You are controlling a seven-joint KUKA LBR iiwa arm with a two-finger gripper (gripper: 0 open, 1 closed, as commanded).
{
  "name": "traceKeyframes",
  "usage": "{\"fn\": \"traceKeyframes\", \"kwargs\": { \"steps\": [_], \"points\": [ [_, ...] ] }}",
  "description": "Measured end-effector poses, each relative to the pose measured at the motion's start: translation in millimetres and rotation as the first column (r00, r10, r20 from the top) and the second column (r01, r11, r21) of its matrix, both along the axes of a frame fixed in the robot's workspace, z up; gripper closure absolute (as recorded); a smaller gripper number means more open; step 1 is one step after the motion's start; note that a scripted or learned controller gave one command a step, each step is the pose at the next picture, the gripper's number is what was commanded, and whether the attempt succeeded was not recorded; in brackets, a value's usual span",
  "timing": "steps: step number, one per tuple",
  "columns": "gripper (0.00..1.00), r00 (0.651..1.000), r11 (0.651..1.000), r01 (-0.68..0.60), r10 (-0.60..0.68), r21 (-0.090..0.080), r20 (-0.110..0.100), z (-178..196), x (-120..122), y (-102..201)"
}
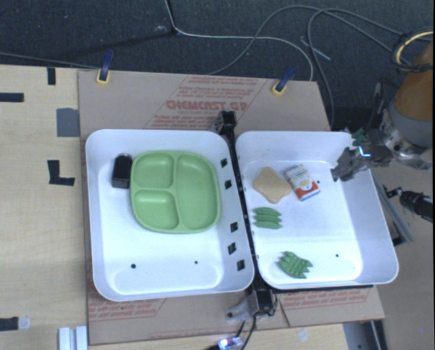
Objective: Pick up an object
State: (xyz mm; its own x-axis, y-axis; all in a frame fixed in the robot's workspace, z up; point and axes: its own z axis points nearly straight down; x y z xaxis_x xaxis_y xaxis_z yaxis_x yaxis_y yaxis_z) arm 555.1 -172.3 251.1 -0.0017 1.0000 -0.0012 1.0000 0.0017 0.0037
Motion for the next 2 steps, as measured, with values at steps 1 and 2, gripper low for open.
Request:
{"fn": "traceKeyframes", "kwargs": {
  "steps": [1, 2],
  "points": [
    [1.0, 1.0, 1.0, -0.006, 0.006, 0.003, -0.003, 6.4, 3.9, 56.5],
    [1.0, 1.0, 1.0, -0.005, 0.005, 0.002, -0.006, -6.9, 14.3, 107.5]
  ]
}}
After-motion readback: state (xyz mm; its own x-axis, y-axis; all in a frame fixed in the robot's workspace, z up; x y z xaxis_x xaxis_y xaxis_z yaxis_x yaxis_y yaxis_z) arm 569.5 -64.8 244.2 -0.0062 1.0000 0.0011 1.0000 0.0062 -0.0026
